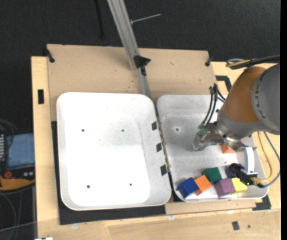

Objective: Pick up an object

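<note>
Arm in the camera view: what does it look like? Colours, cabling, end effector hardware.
The arm is a rounded grey body with a broad orange band above the wrist. Dark cables, one greenish, run along its left side down toward the wrist. The end effector is a small grey metallic assembly, with a green spot where the cables meet it. Finer detail on it is too blurred to tell.

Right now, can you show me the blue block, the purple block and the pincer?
blue block (187, 187): camera view, its top face.
purple block (225, 186): camera view, its top face.
pincer (202, 142): camera view, its tip, low over the right bin's floor.
</note>
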### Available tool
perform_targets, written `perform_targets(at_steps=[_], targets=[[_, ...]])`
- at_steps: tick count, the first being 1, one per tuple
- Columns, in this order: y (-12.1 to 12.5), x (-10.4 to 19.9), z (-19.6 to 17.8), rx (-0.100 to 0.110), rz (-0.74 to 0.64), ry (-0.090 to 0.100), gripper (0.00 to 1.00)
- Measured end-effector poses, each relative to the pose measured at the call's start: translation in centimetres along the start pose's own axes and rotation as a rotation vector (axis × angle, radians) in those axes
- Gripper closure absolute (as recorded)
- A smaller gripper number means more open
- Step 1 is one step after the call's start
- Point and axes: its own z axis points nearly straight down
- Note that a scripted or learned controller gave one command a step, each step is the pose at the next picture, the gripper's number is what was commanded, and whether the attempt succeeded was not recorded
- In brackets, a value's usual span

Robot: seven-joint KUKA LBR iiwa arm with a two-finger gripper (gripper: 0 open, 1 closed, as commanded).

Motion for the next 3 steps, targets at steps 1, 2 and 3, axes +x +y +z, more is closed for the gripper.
perform_targets(at_steps=[1, 2, 3], targets=[[-0.1, 0.7, -6.0, -0.002, -0.015, -0.002, 1.0], [0.1, 0.6, -11.3, -0.001, -0.016, -0.002, 1.0], [0.2, 5.0, -11.2, 0.005, -0.018, 0.0, 1.0]])
